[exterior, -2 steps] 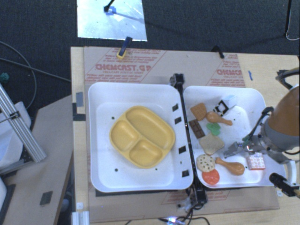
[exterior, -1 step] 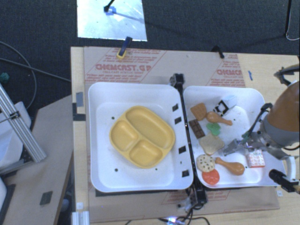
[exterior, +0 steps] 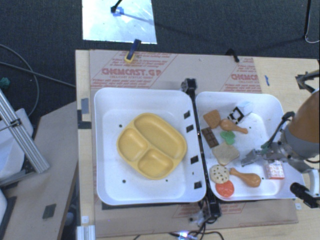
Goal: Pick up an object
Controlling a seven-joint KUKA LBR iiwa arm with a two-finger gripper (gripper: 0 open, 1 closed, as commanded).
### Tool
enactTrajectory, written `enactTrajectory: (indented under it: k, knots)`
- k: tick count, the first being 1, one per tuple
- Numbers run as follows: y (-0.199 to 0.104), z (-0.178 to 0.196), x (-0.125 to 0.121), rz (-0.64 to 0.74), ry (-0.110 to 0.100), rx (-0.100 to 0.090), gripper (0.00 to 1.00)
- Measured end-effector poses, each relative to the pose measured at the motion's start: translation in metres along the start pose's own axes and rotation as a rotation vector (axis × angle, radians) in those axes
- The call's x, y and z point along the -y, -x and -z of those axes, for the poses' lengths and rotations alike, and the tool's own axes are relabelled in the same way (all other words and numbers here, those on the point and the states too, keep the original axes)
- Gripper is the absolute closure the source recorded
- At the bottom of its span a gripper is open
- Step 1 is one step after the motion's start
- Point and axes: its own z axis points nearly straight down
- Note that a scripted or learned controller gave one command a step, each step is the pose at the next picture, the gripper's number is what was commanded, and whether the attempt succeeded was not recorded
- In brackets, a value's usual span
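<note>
- Reaching in from the right edge of the frame: grey arm (exterior: 305, 129) with orange band, its end effector (exterior: 251, 157) hanging low over the right shallow white bin (exterior: 272, 104); open or closed, impossible to tell.
- Lying in that bin, lower right of frame: brown plastic drumstick (exterior: 246, 177), round spotted cookie (exterior: 218, 174), red tomato slice (exterior: 225, 188), dark chocolate bar (exterior: 209, 137), small red-and-white carton (exterior: 274, 170) beside the end effector.
- Sitting in the left white bin (exterior: 107, 149), frame centre: yellow three-compartment plate (exterior: 151, 145).
</note>
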Motion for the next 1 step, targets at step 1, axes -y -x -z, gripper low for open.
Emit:
enactTrajectory:
  k: [1]
  knots:
    - [-0.0007, -0.0123, -0.0006, 0.001, -0.002, -0.004, 0.0]
